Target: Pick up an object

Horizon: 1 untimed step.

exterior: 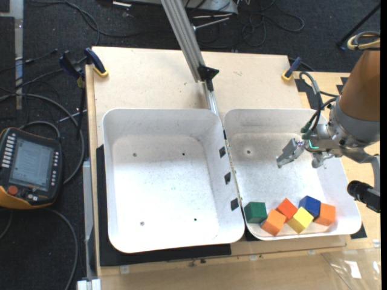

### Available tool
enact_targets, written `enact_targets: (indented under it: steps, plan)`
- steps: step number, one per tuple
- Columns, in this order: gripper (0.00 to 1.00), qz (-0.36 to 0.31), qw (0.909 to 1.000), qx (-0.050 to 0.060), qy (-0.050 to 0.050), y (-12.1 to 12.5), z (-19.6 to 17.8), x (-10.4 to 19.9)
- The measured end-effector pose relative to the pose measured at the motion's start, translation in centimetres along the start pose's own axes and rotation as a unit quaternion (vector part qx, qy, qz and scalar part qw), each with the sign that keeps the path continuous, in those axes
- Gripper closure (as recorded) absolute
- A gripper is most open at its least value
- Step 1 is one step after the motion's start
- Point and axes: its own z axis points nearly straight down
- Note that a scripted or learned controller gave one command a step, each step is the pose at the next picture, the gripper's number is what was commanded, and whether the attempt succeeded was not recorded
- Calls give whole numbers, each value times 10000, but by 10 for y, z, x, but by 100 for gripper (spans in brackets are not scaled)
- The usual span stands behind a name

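Several small blocks lie along the front edge of the right bin [266, 125]: a green block [256, 211], an orange block [275, 222], a red-orange block [286, 208], a yellow block [300, 220], a blue block [310, 204] and another orange block [326, 214]. My gripper [303, 157] hangs over the middle right of that bin, above and behind the blocks. It is open and nothing sits between its fingers [288, 154]. It touches none of the blocks.
The left bin [121, 132] stands beside the right one, sharing a raised middle wall [227, 162]. A slanted metal rail [184, 32] runs from the back down to that wall. A teach pendant [29, 165] and cables lie on the floor at left.
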Motion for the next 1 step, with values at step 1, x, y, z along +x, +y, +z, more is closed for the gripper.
enact_targets:
  steps: [1]
  plan:
    - [0,0,10000,0,0,0,0,0]
